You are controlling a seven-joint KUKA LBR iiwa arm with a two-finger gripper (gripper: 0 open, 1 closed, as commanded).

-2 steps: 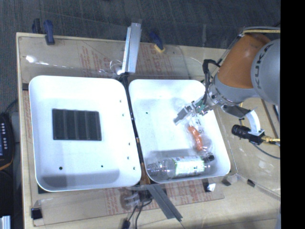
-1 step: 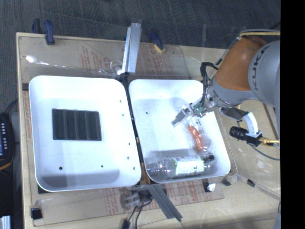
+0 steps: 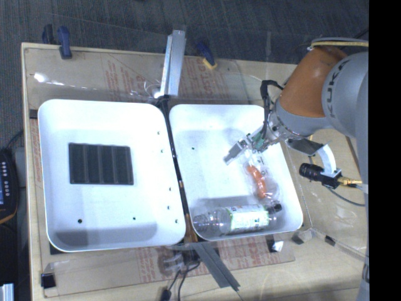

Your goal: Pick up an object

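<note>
My gripper (image 3: 248, 145) hovers over the upper right part of the right bin (image 3: 200, 130), at the end of the grey arm with the orange band. Just below it lies a clear plastic bag holding orange pieces (image 3: 257, 180); the bag's top end reaches up close to the gripper, and I cannot tell whether the two touch. A clear plastic bottle with a green-white label and a black cap (image 3: 235, 219) lies on its side along the bin's front wall.
The left bin (image 3: 56, 124) holds a flat dark ribbed rectangle (image 3: 100, 163). A metal bar (image 3: 173, 61) stands at the back between the bins. The right bin's left half is bare white floor.
</note>
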